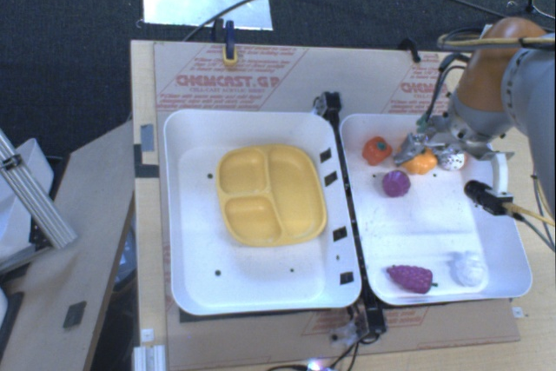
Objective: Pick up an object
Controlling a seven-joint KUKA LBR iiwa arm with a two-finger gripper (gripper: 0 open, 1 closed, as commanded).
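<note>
The claw (417, 154) touches an orange piece (423, 162) in the right bin (504, 274); whether it grips, I cannot tell. Two purple items, one yellow tray (268, 194).

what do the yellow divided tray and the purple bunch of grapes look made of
The yellow divided tray looks like moulded plastic with a smooth, matte to slightly glossy finish: its colour is uniform and the compartment ridges are rounded. The purple bunch of grapes looks like a toy fruit, probably plastic or rubber: its surface is bumpy and evenly coloured. The picture is too coarse to tell which.
</note>
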